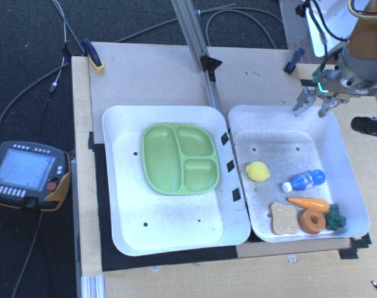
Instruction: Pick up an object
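Observation:
My gripper hangs open over the far right rim of the right bin, with nothing between its fingers. Lower in that bin lie a yellow lemon, a blue bottle on its side, an orange carrot with a green top, a slice of toast and a brown doughnut. All of them sit well in front of the gripper, toward the near side of the bin.
The left bin holds a green divided plate. A metal pole slants across the bench's far side. A teach pendant lies on the floor at the left.

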Robot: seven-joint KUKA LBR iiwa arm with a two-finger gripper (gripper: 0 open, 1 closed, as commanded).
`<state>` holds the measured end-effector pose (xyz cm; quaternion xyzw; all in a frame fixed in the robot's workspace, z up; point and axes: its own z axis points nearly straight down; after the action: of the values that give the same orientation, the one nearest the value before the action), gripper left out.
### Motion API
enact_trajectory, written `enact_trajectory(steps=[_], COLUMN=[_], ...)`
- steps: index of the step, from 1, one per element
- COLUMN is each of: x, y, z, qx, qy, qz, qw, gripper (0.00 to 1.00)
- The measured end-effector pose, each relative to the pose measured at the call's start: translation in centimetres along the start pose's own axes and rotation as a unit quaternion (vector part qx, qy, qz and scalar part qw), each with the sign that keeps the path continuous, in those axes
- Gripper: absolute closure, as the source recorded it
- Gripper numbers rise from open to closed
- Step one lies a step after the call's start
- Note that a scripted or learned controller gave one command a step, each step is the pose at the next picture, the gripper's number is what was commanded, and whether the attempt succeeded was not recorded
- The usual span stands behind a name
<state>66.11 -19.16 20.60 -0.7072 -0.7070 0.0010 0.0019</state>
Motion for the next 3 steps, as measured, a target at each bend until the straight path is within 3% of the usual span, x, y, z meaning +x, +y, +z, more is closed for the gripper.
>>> enact_trajectory(steps=[1, 3], x=[0.0, 0.5], y=[0.1, -1.7], z=[-0.2, 9.7], qx=[-0.002, 0.001], qy=[-0.001, 0.000], qz=[0.000, 0.000], qw=[1.0000, 1.0000], gripper=[0.00, 0.00])
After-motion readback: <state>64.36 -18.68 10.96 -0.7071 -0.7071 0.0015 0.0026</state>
